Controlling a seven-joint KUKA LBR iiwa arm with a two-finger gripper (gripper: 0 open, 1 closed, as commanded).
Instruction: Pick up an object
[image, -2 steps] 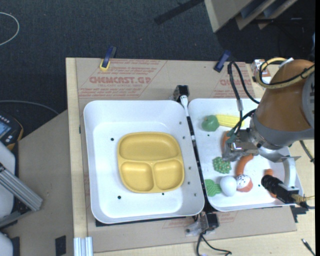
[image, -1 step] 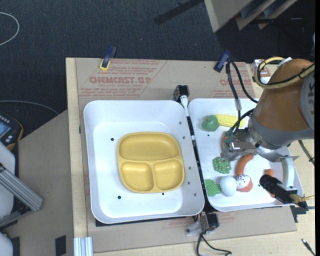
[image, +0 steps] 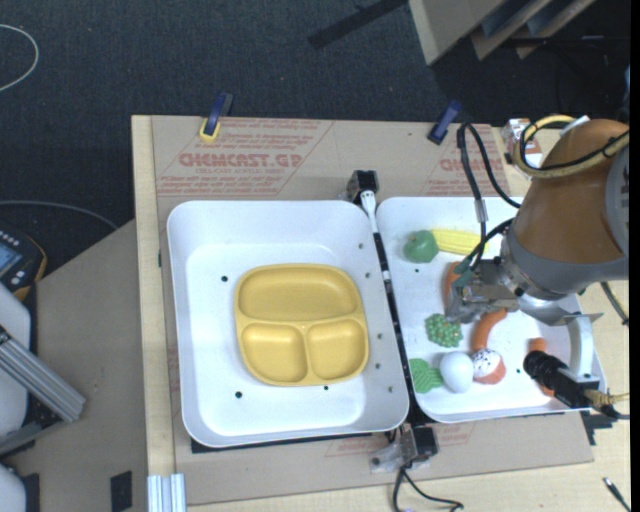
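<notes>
While jaws (image: 474, 297) hover, state unclear | orange sausage (image: 488, 327) just below, right bin (image: 500, 405)

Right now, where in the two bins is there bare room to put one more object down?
The left bin has free white floor all around the yellow tray, widest along its far and left sides. The tray's three compartments are bare too. The right bin is crowded: corn, green ball, broccoli and white egg sit close around the end effector.
</notes>
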